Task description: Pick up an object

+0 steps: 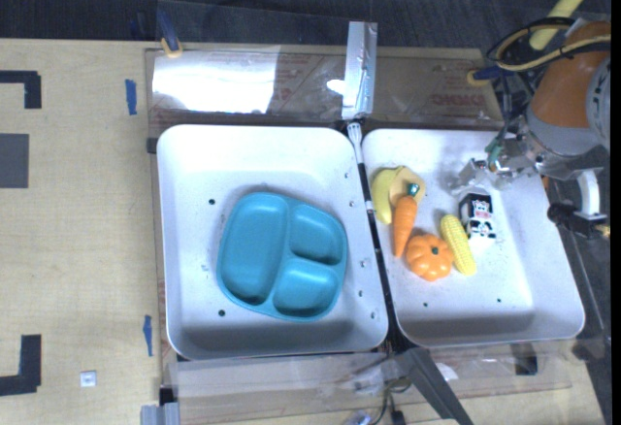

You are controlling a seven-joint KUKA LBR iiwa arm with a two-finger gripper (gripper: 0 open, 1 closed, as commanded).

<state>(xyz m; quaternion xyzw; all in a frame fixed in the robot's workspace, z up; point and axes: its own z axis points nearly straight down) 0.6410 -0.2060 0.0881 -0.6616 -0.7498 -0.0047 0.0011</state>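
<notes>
One fixed camera overhead, slanting down on both bins (175,219).

No writing can be made out for certain. Faint reddish printing runs along the clear sheet (427,93) behind the right bin (505,311), too blurred to read. The small black-and-white item (478,216) in that bin bears markings too small to tell.

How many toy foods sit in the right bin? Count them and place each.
4, all in the right bin's left half: banana uppermost, carrot below it, pumpkin lowest, corn cob to the pumpkin's right. None looks hidden.
</notes>
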